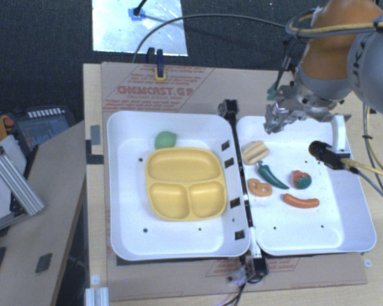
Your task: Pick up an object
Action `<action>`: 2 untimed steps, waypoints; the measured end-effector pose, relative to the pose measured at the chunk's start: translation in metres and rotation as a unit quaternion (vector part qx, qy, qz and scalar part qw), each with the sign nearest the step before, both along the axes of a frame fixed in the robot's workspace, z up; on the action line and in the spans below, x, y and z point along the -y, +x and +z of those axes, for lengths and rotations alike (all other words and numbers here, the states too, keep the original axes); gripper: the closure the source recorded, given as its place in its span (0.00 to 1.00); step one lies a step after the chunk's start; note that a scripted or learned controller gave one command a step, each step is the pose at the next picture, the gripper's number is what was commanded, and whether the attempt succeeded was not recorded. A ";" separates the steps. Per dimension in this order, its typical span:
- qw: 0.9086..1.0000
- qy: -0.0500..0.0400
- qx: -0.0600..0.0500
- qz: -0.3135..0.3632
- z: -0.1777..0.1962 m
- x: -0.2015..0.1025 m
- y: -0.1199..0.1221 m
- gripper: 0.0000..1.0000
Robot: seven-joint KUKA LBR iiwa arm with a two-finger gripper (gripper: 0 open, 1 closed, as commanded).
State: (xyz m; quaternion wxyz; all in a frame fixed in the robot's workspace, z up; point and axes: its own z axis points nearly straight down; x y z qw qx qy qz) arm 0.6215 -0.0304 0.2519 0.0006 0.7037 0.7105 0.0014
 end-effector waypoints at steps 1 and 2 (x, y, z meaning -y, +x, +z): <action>1.000 0.000 0.000 0.000 0.003 -0.050 0.003 1.00; 1.000 0.000 0.000 0.000 0.003 -0.101 0.008 1.00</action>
